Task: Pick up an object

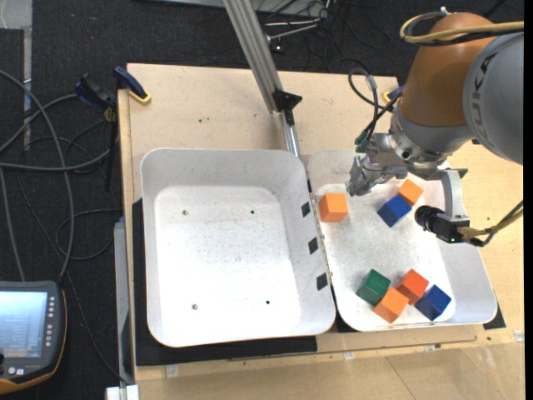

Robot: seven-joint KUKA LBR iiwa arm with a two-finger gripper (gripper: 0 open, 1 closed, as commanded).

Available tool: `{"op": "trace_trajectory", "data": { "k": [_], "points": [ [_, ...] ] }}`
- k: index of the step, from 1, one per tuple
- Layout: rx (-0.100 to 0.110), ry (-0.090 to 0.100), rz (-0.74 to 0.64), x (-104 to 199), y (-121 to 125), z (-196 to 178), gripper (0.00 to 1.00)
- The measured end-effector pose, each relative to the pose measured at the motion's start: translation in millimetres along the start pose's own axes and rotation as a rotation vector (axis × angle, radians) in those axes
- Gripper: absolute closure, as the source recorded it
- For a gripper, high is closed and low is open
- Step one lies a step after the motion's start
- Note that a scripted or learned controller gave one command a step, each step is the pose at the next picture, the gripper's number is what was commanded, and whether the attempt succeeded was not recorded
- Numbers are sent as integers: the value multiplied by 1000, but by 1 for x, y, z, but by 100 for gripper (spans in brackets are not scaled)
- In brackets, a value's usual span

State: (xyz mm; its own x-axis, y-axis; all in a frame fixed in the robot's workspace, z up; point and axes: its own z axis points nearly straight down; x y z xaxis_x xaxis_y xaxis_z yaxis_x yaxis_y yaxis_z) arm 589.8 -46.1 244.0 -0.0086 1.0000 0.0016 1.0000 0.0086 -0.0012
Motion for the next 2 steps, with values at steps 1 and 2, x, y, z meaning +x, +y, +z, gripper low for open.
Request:
{"op": "trace_trajectory", "data": {
  "k": [1, 2],
  "points": [
    [-3, 0, -1, 60, 7, -7, 100],
    [-1, 0, 1, 111, 15, 9, 100]
  ]
}}
